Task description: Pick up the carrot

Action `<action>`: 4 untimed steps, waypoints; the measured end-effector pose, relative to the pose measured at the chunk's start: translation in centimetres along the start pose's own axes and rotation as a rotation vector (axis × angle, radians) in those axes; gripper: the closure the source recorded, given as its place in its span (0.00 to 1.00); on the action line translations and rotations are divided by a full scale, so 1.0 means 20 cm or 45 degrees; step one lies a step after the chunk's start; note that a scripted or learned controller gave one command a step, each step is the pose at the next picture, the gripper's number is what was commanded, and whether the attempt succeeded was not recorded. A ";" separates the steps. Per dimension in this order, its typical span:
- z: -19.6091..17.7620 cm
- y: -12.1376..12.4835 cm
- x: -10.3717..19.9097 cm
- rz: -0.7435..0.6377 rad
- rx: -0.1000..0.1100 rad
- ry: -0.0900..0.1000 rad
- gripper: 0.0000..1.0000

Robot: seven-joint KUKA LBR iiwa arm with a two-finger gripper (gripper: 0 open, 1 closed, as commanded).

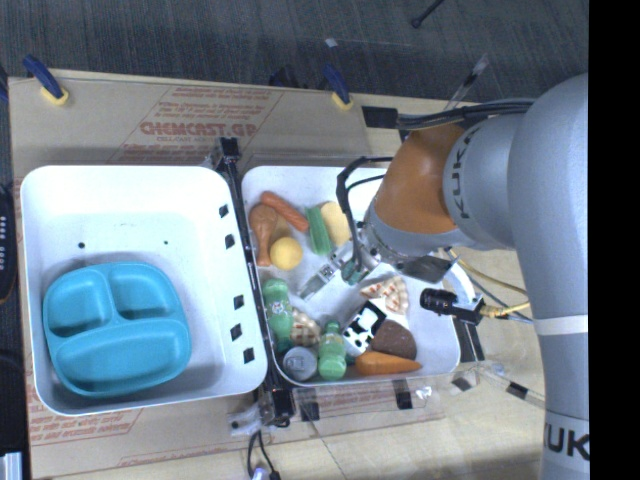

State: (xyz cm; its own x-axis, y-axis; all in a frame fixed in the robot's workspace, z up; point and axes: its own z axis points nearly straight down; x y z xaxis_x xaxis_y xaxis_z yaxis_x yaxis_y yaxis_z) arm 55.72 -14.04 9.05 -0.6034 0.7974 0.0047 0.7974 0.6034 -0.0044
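We see the carrot (pixel 387 364) lying at the lower edge of the right bin (pixel 446 353); it looks light, rigid, smooth, best pinched mid-length. The gripper (pixel 325 274) hovers above-left, fingers apart, empty.

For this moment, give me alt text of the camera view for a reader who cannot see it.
A grey arm with an orange band reaches from the right over the right bin, its gripper low among crowded toy foods. A carrot lies at the bin's near edge. The left bin holds a blue divided tray.
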 end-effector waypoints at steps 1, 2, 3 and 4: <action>-0.70 -0.07 0.05 0.008 -0.011 -0.016 0.00; -0.01 0.14 -0.05 0.010 -0.005 -0.009 0.00; -0.01 0.29 -0.04 0.607 -0.002 -0.002 0.00; -0.06 0.29 -0.04 0.594 0.003 0.000 1.00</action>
State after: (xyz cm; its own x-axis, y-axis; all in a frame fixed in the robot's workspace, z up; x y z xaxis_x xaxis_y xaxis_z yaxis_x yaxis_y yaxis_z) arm 60.81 -11.23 10.19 -0.1801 0.9837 0.0017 0.9836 0.1801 -0.0083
